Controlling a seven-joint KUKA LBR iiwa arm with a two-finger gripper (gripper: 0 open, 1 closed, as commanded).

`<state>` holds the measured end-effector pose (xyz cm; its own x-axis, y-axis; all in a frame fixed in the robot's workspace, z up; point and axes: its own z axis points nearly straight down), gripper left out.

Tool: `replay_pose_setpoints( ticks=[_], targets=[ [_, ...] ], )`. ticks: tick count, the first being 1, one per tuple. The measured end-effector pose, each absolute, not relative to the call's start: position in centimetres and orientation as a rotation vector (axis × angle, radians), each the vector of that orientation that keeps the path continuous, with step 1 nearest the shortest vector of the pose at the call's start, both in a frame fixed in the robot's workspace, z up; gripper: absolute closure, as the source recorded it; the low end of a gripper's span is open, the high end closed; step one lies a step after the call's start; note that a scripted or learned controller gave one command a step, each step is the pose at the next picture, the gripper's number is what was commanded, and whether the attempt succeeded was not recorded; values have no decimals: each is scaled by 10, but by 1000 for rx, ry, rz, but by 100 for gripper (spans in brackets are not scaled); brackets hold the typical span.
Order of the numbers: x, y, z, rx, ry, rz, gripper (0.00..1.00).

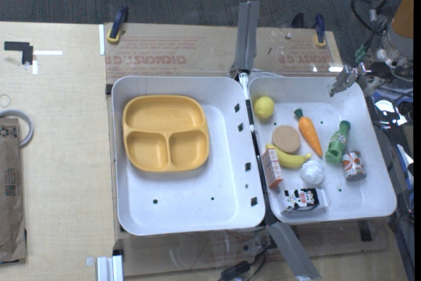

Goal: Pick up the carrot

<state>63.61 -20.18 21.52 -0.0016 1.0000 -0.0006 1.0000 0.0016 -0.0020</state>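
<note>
Here is the carrot (309, 132), lying in the right bin (381, 204), orange body slanting from its green top at the far left down toward the near right. It rests between the round tan cookie-like disc (286, 138) on its left and the green bottle (337, 142) on its right, close to both, nothing gripping it.

The gripper (343, 80) hovers up at the far right corner of that bin, over the rim, well apart from the carrot. Whether it is released or clenched, I cannot tell from this angle; nothing is visibly held.

Around the carrot, a busy field: a yellow lemon (264, 106) at the far left of the bin, a banana (289, 157) just near of the disc, a small orange-brown carton (272, 168) at the banana's left end, a white garlic bulb (312, 172) at its right end. A red-labelled can (354, 166) lies near of the bottle, and a black-and-white milk carton (303, 200) sits by the near edge.

Over in the left bin (131, 207), a yellow divided plate (166, 133) sits alone, far side. Both bins rest on the surface (52, 141).
</note>
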Motion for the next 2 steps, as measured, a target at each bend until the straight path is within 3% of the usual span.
replay_pose_setpoints(
  ticks=[1,2],
  targets=[
    [595,-123,99,-2026,-2416,-11,0],
    [595,-124,108,-2030,-2413,-12,100]
  ],
)
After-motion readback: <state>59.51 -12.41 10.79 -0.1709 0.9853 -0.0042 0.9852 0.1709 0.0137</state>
